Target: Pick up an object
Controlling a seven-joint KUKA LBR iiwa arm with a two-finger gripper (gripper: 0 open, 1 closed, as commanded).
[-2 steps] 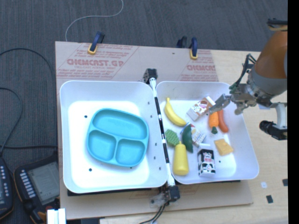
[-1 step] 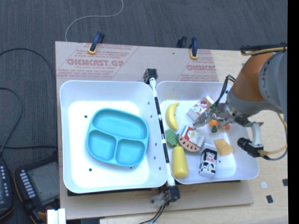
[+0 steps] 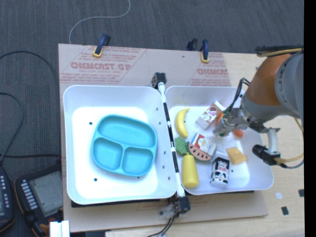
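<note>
The gripper [image 3: 225, 126] hangs low in the right bin [image 3: 261, 181], but at this slant I cannot tell whether it is released, clenched or grasping anything. The small carton [image 3: 209, 116] sits just to its upper left, nearly touching, with its long axis running diagonally from lower left to upper right. A small orange piece [image 3: 239, 132] lies just to its right, the watermelon slice [image 3: 203, 147] below and left, and the banana [image 3: 182, 122] farther left, lying roughly upright.
</note>
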